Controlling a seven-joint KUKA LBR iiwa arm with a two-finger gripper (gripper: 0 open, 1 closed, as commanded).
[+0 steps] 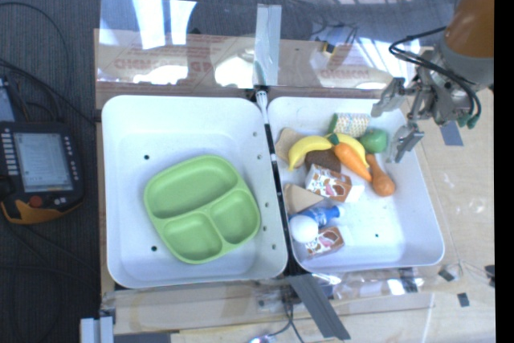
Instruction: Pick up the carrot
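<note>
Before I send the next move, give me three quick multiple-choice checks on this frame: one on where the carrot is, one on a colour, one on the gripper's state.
1. Where does the carrot lie?
A. In the right bin, beside the banana
B. On the green tray
C. On the bench outside both bins

2. What colour is the divided tray in the left bin?
A. Blue
B. Green
C. Red

3. How is the gripper right now?
A. Shut on the carrot
B. Shut on the banana
C. Open, holding nothing, at the right bin's upper right edge

Answers:
1 A: the carrot rests in the right bin, touching the banana on its left.
2 B: the three-compartment tray is light green.
3 C: its fingers stand apart with nothing between them, above and to the right of the carrot.
</note>
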